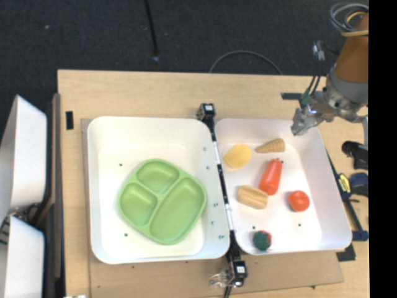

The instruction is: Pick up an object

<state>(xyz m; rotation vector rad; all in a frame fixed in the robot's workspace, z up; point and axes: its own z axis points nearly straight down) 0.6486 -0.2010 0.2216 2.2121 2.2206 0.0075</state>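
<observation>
Nearest candidate is the cone-shaped toy (270,145), tan, lying on its side in the right bin (322,228) just below and left of my gripper (302,124). Looks like light hard plastic, probably slick; the taper will squirt out if I pinch near the tip, so I'd grab across the wide end. Beyond it, further from me: yellow round piece (237,156), red-orange bottle shape (270,175), bun-like toy (252,197), small red tomato (299,200), dark green-and-red item (262,240) at the far corner. Green divided plate (162,200) sits in the left bin (99,166), well away. Gripper hangs over the bin's upper rim, nothing visibly held or touched. Can't tell how it's set at this resolution.
</observation>
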